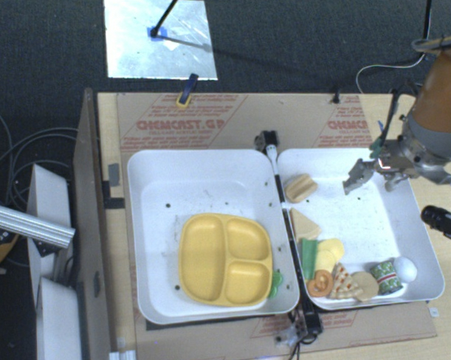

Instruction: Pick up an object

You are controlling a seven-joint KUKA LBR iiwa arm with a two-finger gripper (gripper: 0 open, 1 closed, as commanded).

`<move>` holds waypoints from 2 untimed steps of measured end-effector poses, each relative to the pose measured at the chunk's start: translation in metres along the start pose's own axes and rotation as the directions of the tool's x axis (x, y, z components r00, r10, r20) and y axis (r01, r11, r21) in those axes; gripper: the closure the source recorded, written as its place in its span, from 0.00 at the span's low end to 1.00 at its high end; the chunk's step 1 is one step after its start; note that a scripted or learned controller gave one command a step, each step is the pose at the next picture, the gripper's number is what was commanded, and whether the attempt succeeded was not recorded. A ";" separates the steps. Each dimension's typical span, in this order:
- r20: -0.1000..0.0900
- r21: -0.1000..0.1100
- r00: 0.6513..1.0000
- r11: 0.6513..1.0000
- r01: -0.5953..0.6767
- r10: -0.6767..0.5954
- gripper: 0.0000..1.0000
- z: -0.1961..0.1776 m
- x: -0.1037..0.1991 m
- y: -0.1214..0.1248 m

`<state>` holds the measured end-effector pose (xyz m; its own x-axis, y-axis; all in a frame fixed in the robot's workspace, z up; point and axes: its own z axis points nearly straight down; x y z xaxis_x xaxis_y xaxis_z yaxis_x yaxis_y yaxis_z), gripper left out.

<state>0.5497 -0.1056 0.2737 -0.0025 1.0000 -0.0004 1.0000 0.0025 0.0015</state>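
Crowding the near edge of the right bin (427, 235): a green-banded can (386, 276), a white ball (404, 267), a round cracker (365, 284), a waffle-like piece (345, 283), an orange ring (320, 283), with a yellow piece (331, 251) and a green strip (309, 255) just behind. Sitting farther back, a tan wedge (306, 226) and a bread roll (299, 187) near the divider. Filling the near part of the left bin (148, 186), a yellow divided plate (226, 257). Hovering over the far right of the right bin, the gripper (373, 174), nothing between its fingers; spread or closed cannot be told. Likely risks, judged from this: closing on bare bin floor, since nothing is lying beneath; dropping into the near cluster and nudging neighbours instead of seating on one; the ball or can rolling away; the bin wall blocking a finger.
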 end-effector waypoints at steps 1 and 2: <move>0.000 0.004 1.000 1.000 0.002 -0.002 0.00 0.163 -0.018 0.069; 0.002 -0.006 1.000 1.000 -0.001 0.001 0.00 0.190 -0.066 0.121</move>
<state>0.6709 -0.1714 0.0841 -0.0015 1.0000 -0.0029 1.0000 0.0015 0.0071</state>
